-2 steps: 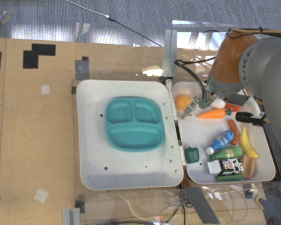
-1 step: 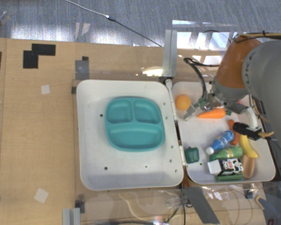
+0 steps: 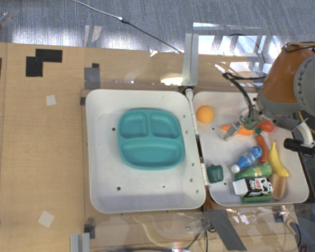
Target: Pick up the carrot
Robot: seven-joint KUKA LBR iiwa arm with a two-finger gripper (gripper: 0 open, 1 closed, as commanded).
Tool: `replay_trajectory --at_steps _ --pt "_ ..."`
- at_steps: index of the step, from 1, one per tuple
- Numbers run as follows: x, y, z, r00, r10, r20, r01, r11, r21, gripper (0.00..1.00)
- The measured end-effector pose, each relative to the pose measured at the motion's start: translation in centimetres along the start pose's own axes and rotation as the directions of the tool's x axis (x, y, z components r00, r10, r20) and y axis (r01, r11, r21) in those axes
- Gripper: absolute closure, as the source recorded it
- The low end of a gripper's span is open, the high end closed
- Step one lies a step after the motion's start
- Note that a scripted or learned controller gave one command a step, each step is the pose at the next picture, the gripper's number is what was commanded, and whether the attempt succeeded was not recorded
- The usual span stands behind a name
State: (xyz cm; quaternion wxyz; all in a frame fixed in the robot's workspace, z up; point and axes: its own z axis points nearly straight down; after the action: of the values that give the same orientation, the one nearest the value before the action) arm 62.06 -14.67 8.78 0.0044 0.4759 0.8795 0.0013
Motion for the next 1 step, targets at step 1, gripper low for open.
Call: replay_trajectory --at_steps 1 --pt "0.42 -1.22 -0.03 0.996 0.095 -0.001 -0.095 0.996 -0.002 0.0"
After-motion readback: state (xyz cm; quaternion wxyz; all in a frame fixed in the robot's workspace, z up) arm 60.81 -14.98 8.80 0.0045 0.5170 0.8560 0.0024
